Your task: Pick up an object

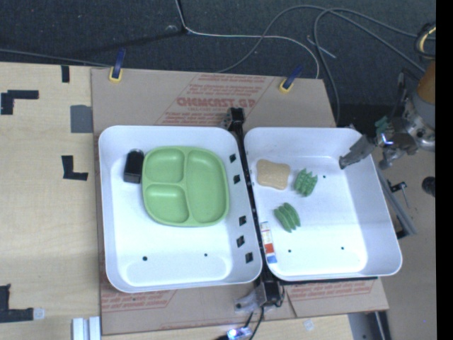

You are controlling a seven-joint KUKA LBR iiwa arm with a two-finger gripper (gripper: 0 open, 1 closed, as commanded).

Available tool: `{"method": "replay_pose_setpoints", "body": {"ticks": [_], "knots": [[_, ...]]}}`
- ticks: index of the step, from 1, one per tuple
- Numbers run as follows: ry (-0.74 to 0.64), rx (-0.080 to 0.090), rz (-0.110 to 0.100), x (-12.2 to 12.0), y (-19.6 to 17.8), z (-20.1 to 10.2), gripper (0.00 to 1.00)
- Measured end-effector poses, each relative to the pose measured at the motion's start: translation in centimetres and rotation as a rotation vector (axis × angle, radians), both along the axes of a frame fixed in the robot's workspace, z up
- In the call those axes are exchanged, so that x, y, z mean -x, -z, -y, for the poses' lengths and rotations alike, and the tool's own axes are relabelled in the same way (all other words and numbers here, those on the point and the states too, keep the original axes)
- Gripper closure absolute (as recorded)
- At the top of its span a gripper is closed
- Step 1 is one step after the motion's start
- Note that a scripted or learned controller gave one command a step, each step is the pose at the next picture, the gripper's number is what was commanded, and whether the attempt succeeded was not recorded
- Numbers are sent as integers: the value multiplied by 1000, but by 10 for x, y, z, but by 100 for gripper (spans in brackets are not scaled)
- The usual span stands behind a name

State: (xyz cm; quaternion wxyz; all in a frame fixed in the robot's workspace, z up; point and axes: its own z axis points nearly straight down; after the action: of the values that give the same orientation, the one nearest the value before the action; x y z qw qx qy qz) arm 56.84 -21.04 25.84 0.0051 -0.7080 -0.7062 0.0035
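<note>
Two white bins sit side by side on the surface (42, 211), on a cardboard sheet (212, 98). Left bin (117, 261) holds a green divided plate (186, 186), three compartments, w/ a small black block (133, 166) touching or just beside its left edge. Right bin (354, 253) holds three loose items in its upper-left part: a tan sponge-like block (272, 174), long axis running roughly left-right, near the divider between the bins; just to its right a small green ridged piece (306, 182), compact, no clear long axis; below these, apart from both, a second green ridged piece (287, 217), elongated, long axis on a diagonal from upper left to lower right. A thin marker-like stick w/ red band (267, 241) lies along the right bin's left wall, long axis near vertical in the view. Gripper (352, 159) is at the right bin's upper-right rim, arm coming in from the right, tip pointing down-left toward the bin. It is well apart from all three items; nothing is seen between the fingers. Fingers read as one dark wedge, so can't tell whether they are spread or closed.
</note>
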Motion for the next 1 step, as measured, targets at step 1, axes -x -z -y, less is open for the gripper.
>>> {"method": "replay_pose_setpoints", "body": {"ticks": [1], "knots": [[-3, 3, 11, -2, -6, 0, 0]]}}
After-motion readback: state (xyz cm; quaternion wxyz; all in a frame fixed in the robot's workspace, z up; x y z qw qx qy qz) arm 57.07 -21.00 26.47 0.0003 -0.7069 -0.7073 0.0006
